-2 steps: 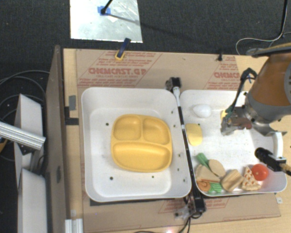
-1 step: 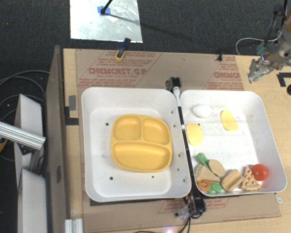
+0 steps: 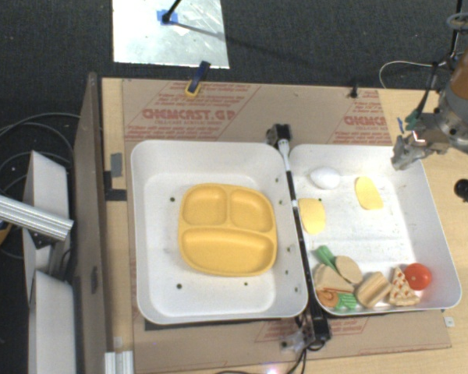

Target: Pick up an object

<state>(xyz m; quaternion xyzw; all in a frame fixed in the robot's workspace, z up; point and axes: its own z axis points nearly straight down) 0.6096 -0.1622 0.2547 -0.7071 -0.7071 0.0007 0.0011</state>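
Note:
The right bin point(image 3: 421, 209) holds a white egg-shaped piece point(image 3: 325, 178), two flat yellow pieces point(image 3: 368, 192) point(image 3: 313, 215), and a cluster of toy food along its front edge: a green piece point(image 3: 325, 255), tan bread-like pieces point(image 3: 372, 288), a pizza-like wedge point(image 3: 402, 287) and a red tomato point(image 3: 418, 276). My gripper point(image 3: 405, 153) hangs at the bin's far right corner, above its rim, apart from all the pieces. Nothing shows between its fingers.
The left bin point(image 3: 152, 209) carries a yellow divided plate point(image 3: 226, 230). A black clamp point(image 3: 279, 136) sits at the top of the ridge between the bins. Cables loop behind the arm at the upper right. A reflective sheet point(image 3: 170, 22) lies beyond the bench.

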